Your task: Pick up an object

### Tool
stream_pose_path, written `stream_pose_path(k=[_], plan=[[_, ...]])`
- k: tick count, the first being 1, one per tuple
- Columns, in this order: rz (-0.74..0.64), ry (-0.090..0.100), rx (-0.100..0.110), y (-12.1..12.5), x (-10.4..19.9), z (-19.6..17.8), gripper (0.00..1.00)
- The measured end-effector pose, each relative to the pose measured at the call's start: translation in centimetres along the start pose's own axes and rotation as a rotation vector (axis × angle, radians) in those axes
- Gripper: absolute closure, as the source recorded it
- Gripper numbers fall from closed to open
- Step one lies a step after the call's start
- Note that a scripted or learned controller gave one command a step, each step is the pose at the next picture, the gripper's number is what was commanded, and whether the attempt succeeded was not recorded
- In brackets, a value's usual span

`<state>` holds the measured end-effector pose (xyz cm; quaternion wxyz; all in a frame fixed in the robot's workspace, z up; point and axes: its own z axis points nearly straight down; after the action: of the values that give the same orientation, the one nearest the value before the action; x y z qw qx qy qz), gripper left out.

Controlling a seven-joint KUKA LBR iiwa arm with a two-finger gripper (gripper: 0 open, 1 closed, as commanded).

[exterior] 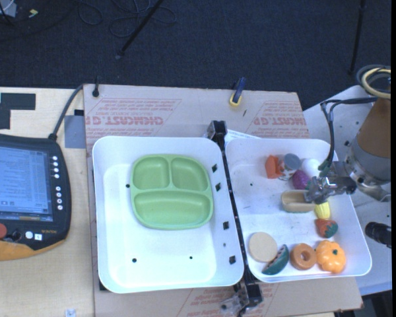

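Note:
Several toy foods lie in the right bin (251, 177). At the back sit an orange-red piece (273, 166), a grey one (292, 161) and a purple one (301, 178). A tan block (294, 203) and a yellow piece (323, 210) lie mid-bin, with a red strawberry (327, 228) just in front of them. Along the front edge are a beige disc (263, 246), a watermelon slice (276, 261), a donut (303, 256) and an orange pumpkin (330, 256). My gripper (317, 191) reaches in from the right, low over the tan block's right end and just above the yellow piece.
The left bin (112, 243) holds a green divided plate (171, 191). A black divider (226, 197) separates the bins. A teach pendant (23, 190) lies at the far left of the bench. A yellow-and-blue clamp (237, 94) sits at the bench's back edge.

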<state>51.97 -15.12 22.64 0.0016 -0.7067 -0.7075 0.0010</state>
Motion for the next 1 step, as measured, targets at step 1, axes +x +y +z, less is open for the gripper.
stream_pose_path(k=[1], plan=[[-0.004,0.003,0.004,0.09,5.79,1.1,1.0]])
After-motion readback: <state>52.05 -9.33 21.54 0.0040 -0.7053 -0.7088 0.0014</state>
